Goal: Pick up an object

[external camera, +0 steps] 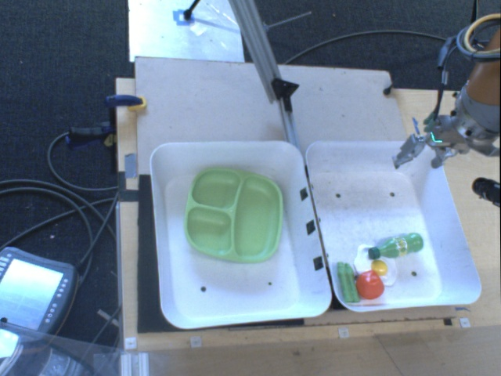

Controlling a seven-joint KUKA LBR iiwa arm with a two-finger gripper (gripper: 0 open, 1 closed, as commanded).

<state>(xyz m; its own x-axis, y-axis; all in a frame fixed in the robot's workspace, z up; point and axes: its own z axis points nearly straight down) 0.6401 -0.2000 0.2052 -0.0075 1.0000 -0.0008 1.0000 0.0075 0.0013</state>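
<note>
Figure: approach stage of a pick, seen from the fixed overhead camera. I read the gripper [420,149] as hanging over the far right corner of the right bin [368,186], at the end of the grey arm with its orange band; its two fingers stand apart with nothing between them, so nothing is grasped yet. The candidate objects lie well apart from it, clustered at the near edge of that same bin: one green bottle [397,246] with a yellow label lying on its side, one red tomato-like ball [370,286], one small yellow piece [380,269] on what looks like a white fried-egg toy [365,258], and one dark green pod-shaped vegetable [346,282] just beside the ball. I count five pieces in the cluster, though the white and yellow ones may be a single toy; I cannot tell. The left bin [176,288] carries one light green divided tray [234,214] with three compartments, lying flat near its middle. Bins: two, side by side, touching along the centre wall.

In my judgement the step in hand is the reach, with the grasp not begun. The next move calls for travel toward the near edge of the right bin, then a descent onto one chosen piece; the bottle lies a little clear of the others and seems the easiest target, while the ball and pod touch and could be nudged together
</note>
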